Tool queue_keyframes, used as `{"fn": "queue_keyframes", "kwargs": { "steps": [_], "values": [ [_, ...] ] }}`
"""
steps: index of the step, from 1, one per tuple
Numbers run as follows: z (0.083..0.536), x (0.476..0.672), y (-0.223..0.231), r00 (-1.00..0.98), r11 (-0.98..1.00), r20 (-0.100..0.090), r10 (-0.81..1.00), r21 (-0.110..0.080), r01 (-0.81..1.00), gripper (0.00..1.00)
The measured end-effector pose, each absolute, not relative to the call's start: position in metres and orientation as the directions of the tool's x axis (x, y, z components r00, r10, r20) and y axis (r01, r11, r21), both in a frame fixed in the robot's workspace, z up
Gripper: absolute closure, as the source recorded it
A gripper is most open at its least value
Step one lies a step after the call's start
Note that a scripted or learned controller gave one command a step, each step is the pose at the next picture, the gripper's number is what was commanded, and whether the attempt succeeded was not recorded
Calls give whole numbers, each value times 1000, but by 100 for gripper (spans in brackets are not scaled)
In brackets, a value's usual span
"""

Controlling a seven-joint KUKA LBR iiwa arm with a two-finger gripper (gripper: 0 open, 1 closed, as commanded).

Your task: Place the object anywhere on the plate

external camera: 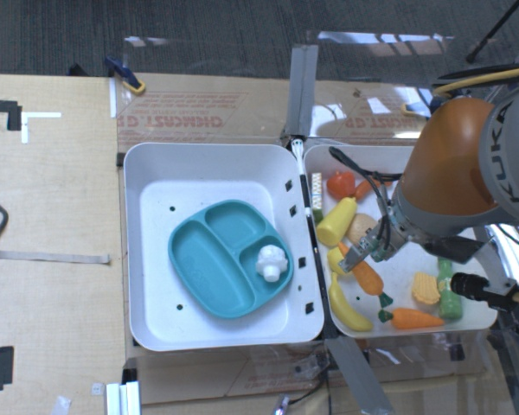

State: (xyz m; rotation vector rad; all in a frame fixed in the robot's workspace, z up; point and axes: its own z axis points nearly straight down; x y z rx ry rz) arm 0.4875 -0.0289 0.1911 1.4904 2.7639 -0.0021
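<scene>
Tool (361, 255) low in right bin (398, 328), over toy food heap, cannot tell finger state; orange carrot piece (369, 277) just beneath, likely pick target; blue plate (216, 262) in left bin (147, 232) already carries white object (272, 262) in small compartment

A: Any lettering you can read?

B: The grey arm (502, 171) carries big dark letters, "KU", cut by the frame edge.

A: And the cardboard (190, 111) under the bins?

B: Red print, upside down and mirrored; I cannot make the words out.
</scene>
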Motion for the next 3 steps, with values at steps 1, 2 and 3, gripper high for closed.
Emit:
{"fn": "queue_keyframes", "kwargs": {
  "steps": [1, 2, 3],
  "values": [
    [208, 533, 52, -659, 659, -3, 752, 1, 752, 100],
    [237, 536, 123, -439, 439, -2, 898, -2, 898, 100],
    [237, 536, 123, -439, 439, -2, 899, -2, 899, 0]
  ]
}}
